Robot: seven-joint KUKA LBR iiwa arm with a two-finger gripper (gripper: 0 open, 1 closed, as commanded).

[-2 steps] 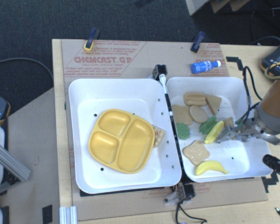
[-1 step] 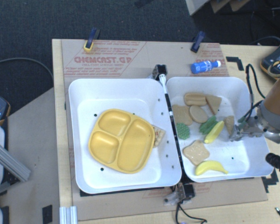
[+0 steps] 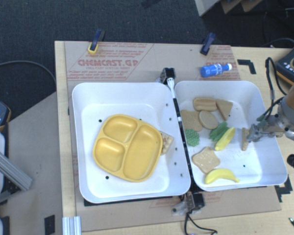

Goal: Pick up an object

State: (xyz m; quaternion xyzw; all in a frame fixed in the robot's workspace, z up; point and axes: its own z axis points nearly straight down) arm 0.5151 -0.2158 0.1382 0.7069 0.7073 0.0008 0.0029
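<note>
The right bin (image 3: 250,89) holds several toy foods: tan bread-like pieces (image 3: 205,104), a green leafy piece (image 3: 218,130), a yellow-green corn cob (image 3: 225,138), a toast slice (image 3: 206,159) and a banana (image 3: 221,176). A small tan stick (image 3: 244,139) stands near the bin's right side. My gripper (image 3: 253,133) reaches in from the right and sits low, right against that stick. Whether it grips the stick is unclear.
The left bin (image 3: 83,97) carries a yellow divided plate (image 3: 128,147) with a small cracker (image 3: 167,141) beside it. A blue bottle (image 3: 215,70) lies on the bench behind the right bin. Clamps (image 3: 94,42) (image 3: 208,44) sit on the board's far edge.
</note>
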